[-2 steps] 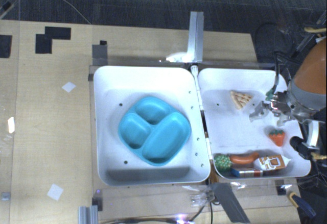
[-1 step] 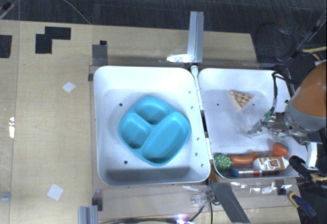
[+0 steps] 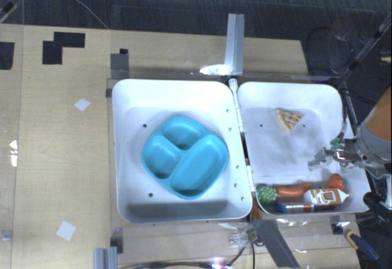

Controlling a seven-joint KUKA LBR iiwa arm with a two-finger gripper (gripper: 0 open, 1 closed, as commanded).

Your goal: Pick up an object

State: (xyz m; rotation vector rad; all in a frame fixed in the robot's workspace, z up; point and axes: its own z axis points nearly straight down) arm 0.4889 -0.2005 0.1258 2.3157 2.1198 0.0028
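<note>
The gripper (image 3: 327, 156) sits at the right edge of the frame, over the right side of the right bin (image 3: 269, 93), with the grey arm (image 3: 376, 133) entering from the right. Its metal tip parts are small and partly blurred; whether it is wide or narrow cannot be told, and nothing is seen held in it. The nearest candidate objects lie just below the gripper in the frame, packed along the lower wall of the right bin: a white carton with an orange label (image 3: 326, 197), an orange sausage-shaped piece (image 3: 293, 189) and a green knobbly broccoli-like piece (image 3: 266, 192). The carton and the sausage both lie with their long axes running left to right across the frame, roughly parallel to the bin wall. A flat, triangular pizza slice (image 3: 289, 118), tan with a patterned top, lies apart at the upper middle of the same bin, up and left of the gripper. The left bin (image 3: 128, 157) holds a smooth, glossy blue divided tray (image 3: 184, 156) with three rounded compartments. In judgement, the carton is the closest target; a short move down-frame should reach it.
</note>
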